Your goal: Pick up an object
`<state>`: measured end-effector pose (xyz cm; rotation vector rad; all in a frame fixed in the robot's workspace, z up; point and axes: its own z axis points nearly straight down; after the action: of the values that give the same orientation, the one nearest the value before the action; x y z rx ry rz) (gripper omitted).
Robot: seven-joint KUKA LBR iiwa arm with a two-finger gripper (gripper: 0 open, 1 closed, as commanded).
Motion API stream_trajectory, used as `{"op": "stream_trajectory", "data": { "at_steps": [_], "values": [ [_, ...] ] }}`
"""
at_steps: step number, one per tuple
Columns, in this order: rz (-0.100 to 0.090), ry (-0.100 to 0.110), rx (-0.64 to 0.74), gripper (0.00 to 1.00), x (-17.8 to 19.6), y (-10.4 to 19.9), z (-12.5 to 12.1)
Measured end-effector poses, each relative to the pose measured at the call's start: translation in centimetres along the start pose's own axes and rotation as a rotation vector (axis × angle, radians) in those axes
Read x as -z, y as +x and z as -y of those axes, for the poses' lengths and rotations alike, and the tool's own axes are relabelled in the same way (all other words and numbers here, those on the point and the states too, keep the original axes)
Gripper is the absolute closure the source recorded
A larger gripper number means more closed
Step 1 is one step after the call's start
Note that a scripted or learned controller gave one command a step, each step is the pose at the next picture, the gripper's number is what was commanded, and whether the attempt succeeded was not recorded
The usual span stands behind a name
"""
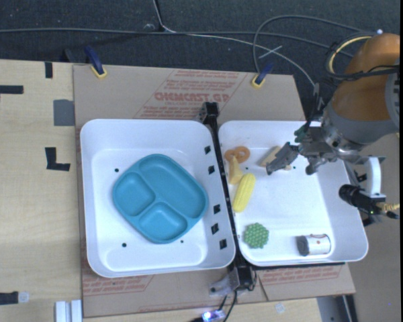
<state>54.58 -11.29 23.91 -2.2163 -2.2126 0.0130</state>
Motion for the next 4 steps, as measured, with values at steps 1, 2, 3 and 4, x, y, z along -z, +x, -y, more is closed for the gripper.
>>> {"op": "stream_trajectory", "data": {
  "at_steps": [1,2,3,4],
  "values": [
    [0.001,-0.011,0.003,0.00,0.6,0.0,-0.2],
    [0.001,-0.007,0.003,0.00,-4.4,0.9,-0.6],
    [0.000,-0.004,0.002,0.00,-10.9,0.7,-0.4],
    [0.003,-0.015,0.004,0.00,-15.6,0.8,-0.5]
  ]
}}
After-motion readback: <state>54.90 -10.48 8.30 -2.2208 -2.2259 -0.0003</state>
